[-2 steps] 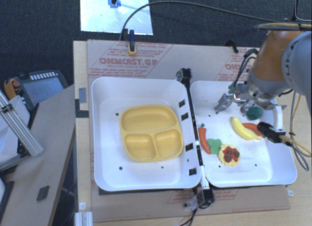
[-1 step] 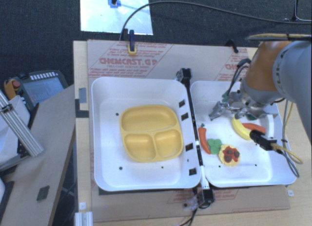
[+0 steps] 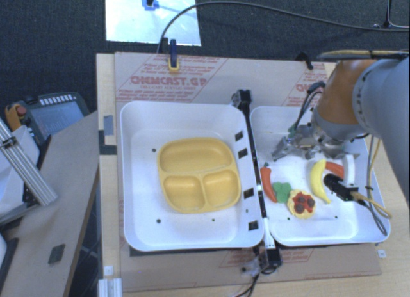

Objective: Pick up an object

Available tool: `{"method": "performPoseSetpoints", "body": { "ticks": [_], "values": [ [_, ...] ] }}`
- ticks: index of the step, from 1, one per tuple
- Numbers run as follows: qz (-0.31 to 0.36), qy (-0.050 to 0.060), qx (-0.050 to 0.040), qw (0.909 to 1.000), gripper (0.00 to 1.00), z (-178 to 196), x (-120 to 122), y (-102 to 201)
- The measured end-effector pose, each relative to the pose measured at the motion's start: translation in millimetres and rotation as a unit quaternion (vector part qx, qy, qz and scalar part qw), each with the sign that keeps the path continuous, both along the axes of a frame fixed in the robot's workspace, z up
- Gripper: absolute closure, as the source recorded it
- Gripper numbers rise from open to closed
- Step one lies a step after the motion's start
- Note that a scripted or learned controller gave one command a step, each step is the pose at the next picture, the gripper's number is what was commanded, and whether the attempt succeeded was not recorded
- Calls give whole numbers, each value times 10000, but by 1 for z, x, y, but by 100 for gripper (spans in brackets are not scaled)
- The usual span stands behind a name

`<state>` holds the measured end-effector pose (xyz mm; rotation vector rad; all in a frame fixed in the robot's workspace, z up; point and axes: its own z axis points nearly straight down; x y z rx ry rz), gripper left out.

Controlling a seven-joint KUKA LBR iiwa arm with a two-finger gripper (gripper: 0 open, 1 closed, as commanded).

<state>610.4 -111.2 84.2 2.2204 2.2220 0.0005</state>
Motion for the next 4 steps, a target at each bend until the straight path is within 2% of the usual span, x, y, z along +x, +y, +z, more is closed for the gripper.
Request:
{"method": "performPoseSetpoints", "body": {
  "ticks": [1,2,3,4],
  "values": [
    [-2,-11,-2,10000,100,11,1,0],
    [13,-32,-5,10000,100,76,2,-1],
    [20,-24,-3,10000,100,122,3,6],
    [22,-35,-5,10000,100,178,-6,8]
  ]
}}
